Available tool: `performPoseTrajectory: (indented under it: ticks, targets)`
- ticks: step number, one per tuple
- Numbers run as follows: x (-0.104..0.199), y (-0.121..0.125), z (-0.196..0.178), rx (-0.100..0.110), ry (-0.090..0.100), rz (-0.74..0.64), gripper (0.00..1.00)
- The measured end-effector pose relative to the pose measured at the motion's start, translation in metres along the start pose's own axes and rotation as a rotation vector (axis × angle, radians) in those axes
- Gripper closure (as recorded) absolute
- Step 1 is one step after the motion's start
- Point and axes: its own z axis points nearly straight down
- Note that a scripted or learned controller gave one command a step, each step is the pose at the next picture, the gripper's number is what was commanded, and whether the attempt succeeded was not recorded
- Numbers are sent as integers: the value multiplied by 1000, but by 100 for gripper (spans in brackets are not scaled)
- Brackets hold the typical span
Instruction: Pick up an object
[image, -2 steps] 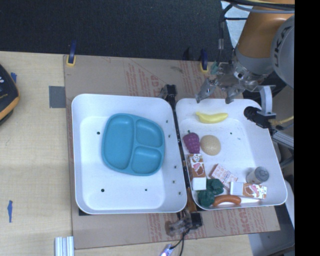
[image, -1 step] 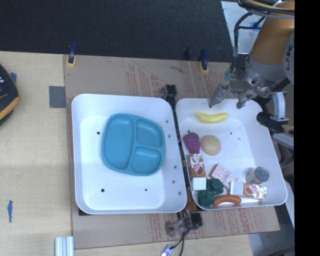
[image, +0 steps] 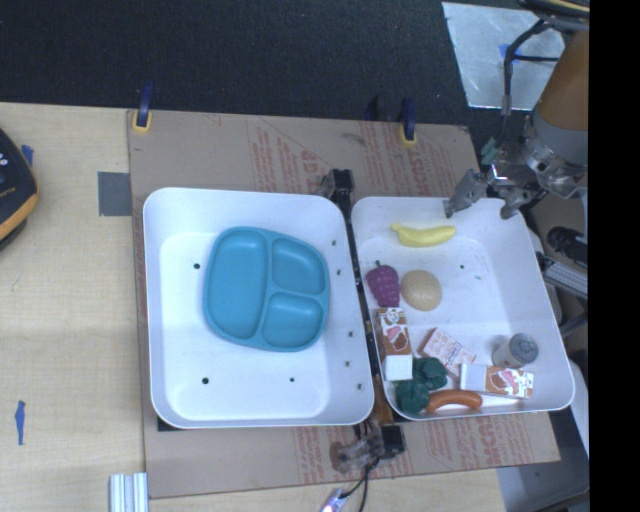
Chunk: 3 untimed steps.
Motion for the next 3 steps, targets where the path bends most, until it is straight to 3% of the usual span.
performPoseTrajectory:
  ticks: [1,2,3]
  targets:
    - [-63,13,50,1,-1,0,0]
    - [3,14,1,-1,1,-2,0]
    - [-9,14,34,3,-1,-1,0]
